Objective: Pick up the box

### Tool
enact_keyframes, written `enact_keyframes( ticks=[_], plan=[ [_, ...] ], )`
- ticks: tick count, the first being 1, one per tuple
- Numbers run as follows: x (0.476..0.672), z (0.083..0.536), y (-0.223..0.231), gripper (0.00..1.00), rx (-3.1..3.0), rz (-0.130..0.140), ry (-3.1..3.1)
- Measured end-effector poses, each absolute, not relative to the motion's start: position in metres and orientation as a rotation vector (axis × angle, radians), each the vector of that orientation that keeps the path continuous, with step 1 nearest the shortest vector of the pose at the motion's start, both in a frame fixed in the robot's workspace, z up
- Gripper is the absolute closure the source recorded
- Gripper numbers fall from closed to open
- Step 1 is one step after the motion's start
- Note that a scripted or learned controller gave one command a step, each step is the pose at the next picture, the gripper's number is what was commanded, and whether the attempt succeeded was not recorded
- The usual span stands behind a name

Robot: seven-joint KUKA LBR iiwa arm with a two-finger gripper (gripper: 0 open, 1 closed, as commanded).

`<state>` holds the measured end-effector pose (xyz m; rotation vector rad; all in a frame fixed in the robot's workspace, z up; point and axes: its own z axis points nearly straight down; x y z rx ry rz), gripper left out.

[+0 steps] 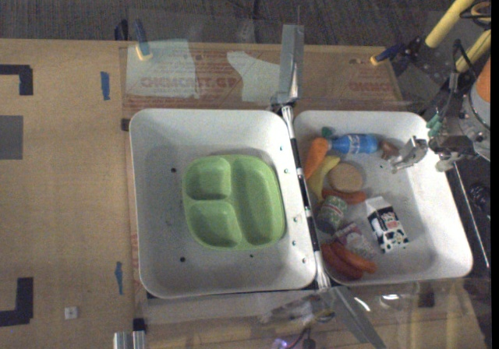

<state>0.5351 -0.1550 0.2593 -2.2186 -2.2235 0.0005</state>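
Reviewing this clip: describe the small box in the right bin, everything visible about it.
The box is a small carton, seemingly printed cardboard, with a white top face and a dark blue-black side bearing white markings, too small to read. It lies tilted on the floor of the right bin, toward its front half, closed and apparently undamaged. It sits just right of the pile of toy food and may touch it. The gripper is above it in the view, apart from it.
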Motion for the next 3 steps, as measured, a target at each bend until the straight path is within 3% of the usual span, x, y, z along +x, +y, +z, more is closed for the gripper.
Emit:
enact_keyframes(
  ticks=[1,2,3],
  plan=[
    [0.479,0.184,-0.087,0.0,-2.52,0.004,-1.869],
    [0.484,0.184,-0.069,0.0,-2.611,0.001,-1.746],
    [0.479,0.245,-0.179,0.0,-2.393,0.0,-2.039]
  ],
)
